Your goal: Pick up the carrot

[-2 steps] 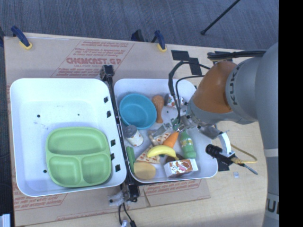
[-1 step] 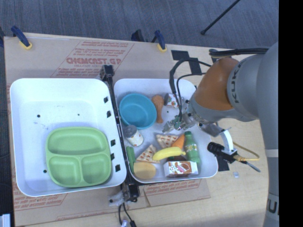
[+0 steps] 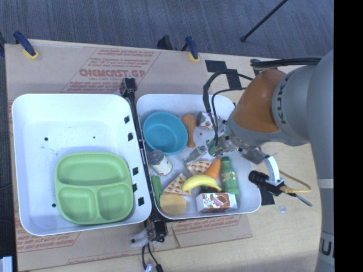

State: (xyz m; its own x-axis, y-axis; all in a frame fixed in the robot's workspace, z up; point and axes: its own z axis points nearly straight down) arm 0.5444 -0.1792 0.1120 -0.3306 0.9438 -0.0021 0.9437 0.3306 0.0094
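Fig.: approach step. Gripper (image 3: pixel 211 147) hangs low in right bin (image 3: pixel 170 102), just above carrot (image 3: pixel 214 167); finger state can't be told. Carrot lies tilted betw. banana (image 3: pixel 201 182) and green bottle (image 3: pixel 229 177), touching both. Next move prob. needs a short descent w/ jaws straddling carrot, clear of neighbours. Bins sit on cardboard-covered bench (image 3: pixel 102 72); dark carpet (image 3: pixel 142 10) beyond.

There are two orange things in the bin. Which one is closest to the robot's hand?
The carrot, lying just below the gripper, between the banana and the green bottle. The other orange piece sits farther away, beside the blue bowl.
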